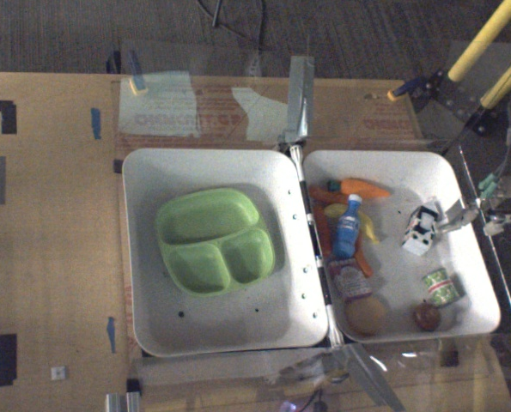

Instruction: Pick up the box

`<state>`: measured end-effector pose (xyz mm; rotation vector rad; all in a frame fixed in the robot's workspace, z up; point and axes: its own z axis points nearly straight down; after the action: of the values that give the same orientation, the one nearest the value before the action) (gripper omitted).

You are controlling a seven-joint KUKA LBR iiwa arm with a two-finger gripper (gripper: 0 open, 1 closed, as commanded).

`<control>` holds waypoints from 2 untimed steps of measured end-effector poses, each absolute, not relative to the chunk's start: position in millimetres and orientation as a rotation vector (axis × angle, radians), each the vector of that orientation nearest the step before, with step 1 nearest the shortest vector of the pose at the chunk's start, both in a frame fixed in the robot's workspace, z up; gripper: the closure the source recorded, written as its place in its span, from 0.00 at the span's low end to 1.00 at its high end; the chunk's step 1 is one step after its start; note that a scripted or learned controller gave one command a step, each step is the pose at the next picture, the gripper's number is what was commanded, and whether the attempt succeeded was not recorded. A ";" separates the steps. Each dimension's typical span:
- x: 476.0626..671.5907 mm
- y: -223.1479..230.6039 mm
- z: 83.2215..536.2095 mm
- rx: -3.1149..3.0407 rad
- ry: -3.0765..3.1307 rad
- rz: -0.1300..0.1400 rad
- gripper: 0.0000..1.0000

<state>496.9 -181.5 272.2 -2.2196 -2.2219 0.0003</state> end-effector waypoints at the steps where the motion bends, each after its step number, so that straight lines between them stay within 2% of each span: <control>1: 481.3 -122.2 115.4 -2.224 -2.226 -0.007 0.00; 2: 517.8 -170.0 210.8 -2.532 -1.863 0.000 0.00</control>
<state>517.8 -170.0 210.8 -2.5317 -1.8634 -0.0001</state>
